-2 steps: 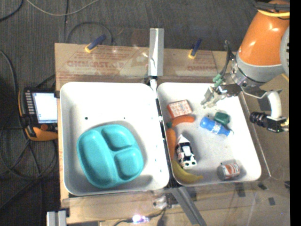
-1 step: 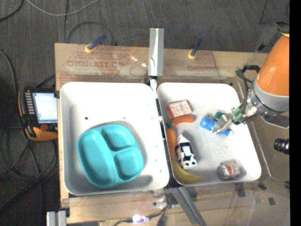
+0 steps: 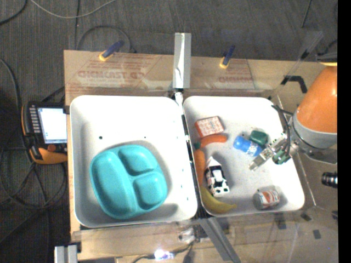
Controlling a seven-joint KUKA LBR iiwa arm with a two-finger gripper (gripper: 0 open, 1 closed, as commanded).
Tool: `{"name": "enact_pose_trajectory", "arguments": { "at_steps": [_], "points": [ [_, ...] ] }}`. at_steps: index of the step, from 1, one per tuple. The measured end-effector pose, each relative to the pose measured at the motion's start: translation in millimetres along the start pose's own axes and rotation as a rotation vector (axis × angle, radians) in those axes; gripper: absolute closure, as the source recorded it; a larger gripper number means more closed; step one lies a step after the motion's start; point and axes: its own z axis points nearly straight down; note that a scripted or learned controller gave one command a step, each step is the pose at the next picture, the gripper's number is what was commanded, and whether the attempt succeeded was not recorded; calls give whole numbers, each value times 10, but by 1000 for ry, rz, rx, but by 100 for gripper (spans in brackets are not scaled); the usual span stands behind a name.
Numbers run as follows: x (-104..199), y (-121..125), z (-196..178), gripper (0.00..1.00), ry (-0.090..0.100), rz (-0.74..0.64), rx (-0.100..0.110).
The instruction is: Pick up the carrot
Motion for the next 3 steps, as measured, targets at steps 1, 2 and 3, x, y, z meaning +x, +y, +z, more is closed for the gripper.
{"name": "enact_pose_trajectory", "arguments": {
  "at_steps": [1,2,3],
  "points": [
    [46,17,912,100,2,298,2],
    [306,218,1254,100,-8,551,-7],
    [941,606,337,100,-1,493,3]
  ]
}}
